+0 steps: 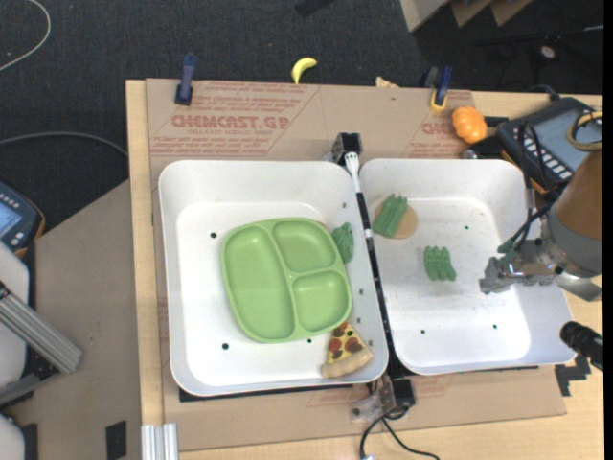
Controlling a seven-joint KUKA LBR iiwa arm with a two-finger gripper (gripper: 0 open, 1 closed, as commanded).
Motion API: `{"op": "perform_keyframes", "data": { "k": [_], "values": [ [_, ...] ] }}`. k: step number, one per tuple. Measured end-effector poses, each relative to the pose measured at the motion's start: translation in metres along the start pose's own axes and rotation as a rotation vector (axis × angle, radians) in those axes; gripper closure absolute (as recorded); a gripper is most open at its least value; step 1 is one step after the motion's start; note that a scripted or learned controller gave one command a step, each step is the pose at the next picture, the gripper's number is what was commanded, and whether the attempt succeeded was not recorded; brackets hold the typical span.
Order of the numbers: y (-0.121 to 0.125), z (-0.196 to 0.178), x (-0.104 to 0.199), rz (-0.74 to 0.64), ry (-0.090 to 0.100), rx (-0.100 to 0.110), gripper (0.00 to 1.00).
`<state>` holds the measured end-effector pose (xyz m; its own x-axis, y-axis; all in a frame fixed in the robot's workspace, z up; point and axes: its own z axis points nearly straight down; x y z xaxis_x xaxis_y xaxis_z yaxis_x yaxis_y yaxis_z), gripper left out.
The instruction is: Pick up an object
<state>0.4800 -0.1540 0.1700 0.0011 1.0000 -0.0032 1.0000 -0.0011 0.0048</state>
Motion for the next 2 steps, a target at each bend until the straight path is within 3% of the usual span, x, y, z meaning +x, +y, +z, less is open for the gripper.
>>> {"op": "perform_keyframes", "data": {
  "k": [1, 2],
  "values": [
    [-0.002, 0.04, -0.002, 0.0, 0.005, 0.01, 1.0],
    [0.001, -0.026, 0.026, -0.005, 0.003, -0.002, 1.0]
  ]
}}
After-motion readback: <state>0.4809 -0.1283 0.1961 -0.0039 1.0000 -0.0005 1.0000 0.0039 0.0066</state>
